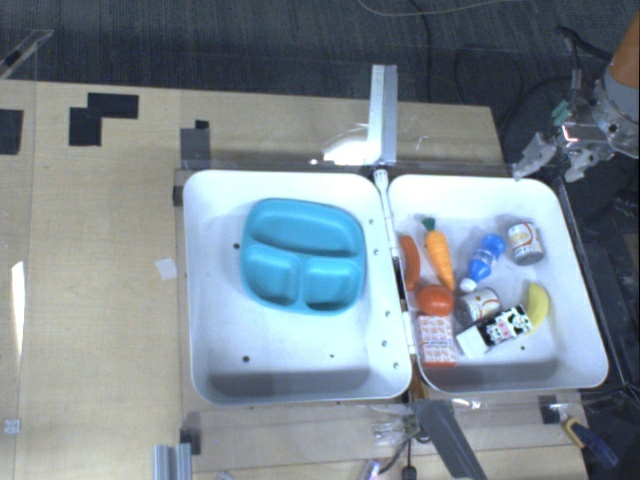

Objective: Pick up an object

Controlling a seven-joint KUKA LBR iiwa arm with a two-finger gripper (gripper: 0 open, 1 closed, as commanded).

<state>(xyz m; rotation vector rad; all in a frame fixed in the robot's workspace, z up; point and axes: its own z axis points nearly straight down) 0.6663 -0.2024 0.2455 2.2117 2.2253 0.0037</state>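
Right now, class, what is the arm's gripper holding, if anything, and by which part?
Nothing is held: the gripper hangs above the right white bin's far corner, apart from the toy food lying inside.

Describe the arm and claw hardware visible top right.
At the camera view's upper right corner, an orange band sits above grey wrist hardware. Below it the claw is pale grey metal, with angular finger parts splaying outward and a small reddish light or marking near its centre. Dark cables lie on the floor behind it. Finer detail is too blurred to tell.
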